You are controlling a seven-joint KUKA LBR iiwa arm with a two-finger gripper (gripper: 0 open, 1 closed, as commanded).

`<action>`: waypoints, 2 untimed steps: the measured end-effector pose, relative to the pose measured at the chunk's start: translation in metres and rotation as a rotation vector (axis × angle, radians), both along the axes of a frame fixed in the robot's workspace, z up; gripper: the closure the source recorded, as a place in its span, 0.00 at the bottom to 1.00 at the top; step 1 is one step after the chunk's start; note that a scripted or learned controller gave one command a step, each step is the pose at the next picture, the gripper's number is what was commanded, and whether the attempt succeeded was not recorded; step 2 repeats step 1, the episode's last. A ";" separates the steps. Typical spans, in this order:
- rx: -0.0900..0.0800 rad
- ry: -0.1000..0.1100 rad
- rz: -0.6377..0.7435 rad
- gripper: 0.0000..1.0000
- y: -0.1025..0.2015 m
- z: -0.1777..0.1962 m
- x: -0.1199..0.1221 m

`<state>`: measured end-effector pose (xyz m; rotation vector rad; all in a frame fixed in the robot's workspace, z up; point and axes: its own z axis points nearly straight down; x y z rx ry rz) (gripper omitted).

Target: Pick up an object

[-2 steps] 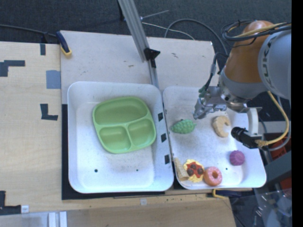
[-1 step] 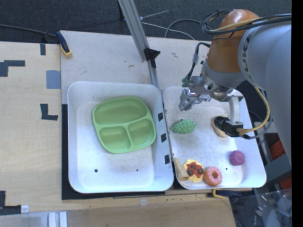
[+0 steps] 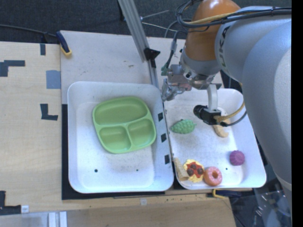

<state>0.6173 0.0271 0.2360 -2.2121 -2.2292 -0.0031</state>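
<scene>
The gripper (image 3: 168,94) hangs above and just left of the bumpy green toy (image 3: 183,126) lying in the right bin (image 3: 251,174). A green divided plate (image 3: 124,124) sits farther left of that toy.

One camera hangs fixed above the bench (image 3: 28,126), looking down at a slant. It takes in both white bins (image 3: 80,174) side by side, fairly close. The arm (image 3: 255,46) comes in from the right.
</scene>
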 end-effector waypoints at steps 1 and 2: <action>-0.002 0.000 -0.003 1.00 0.039 0.000 0.021; -0.002 0.000 -0.003 1.00 0.039 0.000 0.021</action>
